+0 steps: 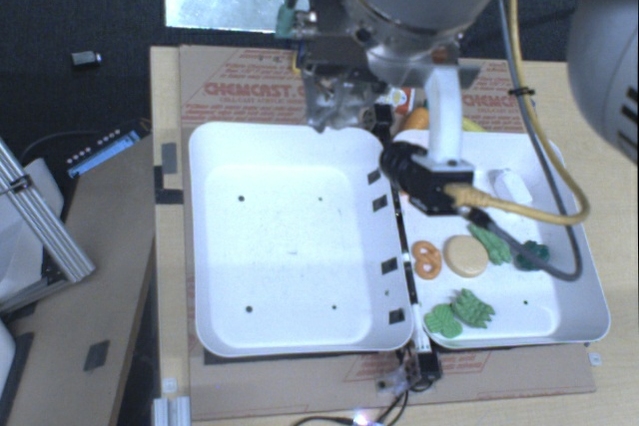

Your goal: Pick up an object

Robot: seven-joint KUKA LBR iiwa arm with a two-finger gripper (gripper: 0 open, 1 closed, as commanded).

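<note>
My gripper (344,111) hangs over the far rim of the left bin (290,244), near the corner where the two bins meet. The right bin (559,304) holds several small items: a brown pretzel (426,259), a round tan biscuit (465,255), a green leafy piece (462,310), a green strip (490,242), a teal piece (530,254) and a white lump (511,185). An orange and yellow item (414,120) lies at the far edge of the right bin, partly hidden by the wrist, just right of the gripper.
A yellow cable (519,207) and a grey hose (559,269) droop from the arm across the right bin. Black clips (389,264) line the seam between the bins. Cardboard (240,80) lies under both bins.
</note>
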